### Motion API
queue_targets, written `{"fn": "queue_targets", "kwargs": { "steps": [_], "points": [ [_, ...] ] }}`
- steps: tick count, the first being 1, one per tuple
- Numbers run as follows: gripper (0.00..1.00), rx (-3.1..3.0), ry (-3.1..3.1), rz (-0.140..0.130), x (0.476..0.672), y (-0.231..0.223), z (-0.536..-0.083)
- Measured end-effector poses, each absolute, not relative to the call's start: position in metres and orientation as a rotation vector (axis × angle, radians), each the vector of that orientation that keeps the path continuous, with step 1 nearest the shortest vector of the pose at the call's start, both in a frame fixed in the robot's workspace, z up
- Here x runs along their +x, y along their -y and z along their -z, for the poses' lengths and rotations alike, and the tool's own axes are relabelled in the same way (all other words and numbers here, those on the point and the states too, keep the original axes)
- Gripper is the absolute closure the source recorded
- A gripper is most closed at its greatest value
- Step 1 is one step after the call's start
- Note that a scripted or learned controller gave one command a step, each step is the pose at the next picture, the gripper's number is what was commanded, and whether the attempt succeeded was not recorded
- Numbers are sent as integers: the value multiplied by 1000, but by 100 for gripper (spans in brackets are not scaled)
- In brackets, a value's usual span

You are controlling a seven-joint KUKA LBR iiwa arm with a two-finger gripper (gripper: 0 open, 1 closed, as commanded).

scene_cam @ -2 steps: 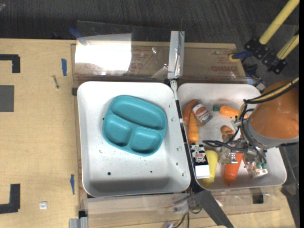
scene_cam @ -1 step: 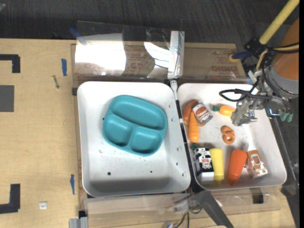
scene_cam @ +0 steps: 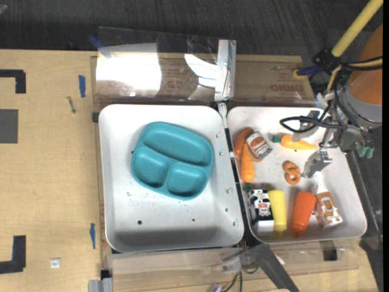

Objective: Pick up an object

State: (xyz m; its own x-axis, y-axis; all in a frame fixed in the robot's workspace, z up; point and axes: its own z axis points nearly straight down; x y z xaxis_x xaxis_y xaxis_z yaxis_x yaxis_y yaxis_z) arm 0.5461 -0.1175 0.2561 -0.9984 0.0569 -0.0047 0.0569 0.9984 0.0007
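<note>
My gripper [scene_cam: 316,164] hangs over the right bin [scene_cam: 355,187], just right of a small orange pretzel [scene_cam: 292,172] and below an orange carrot [scene_cam: 297,143]. Nothing shows in its grasp. Around it lie a small red-labelled can [scene_cam: 259,146], a long orange sausage-shaped piece [scene_cam: 246,158], a yellow stick [scene_cam: 278,210], an orange cylinder [scene_cam: 302,212], a black-and-white carton [scene_cam: 261,205] and a small orange-and-white box [scene_cam: 329,209].
The left bin [scene_cam: 115,181] holds a teal divided plate [scene_cam: 172,159]. The arm [scene_cam: 360,99] and its black cables [scene_cam: 301,124] come in over the right bin's upper right corner. A clear plastic sheet [scene_cam: 164,72] lies behind the bins.
</note>
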Motion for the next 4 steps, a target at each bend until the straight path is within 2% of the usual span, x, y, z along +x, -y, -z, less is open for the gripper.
{"fn": "queue_targets", "kwargs": {
  "steps": [1, 2, 3, 4],
  "points": [
    [0, -93, -3128, 3, 534, 151, -98],
    [0, -132, -3129, -7, 499, 191, -88],
    [100, -139, -3115, -13, 504, 187, -101],
    [100, 132, -3124, 3, 567, 162, -234]
  ]
}}
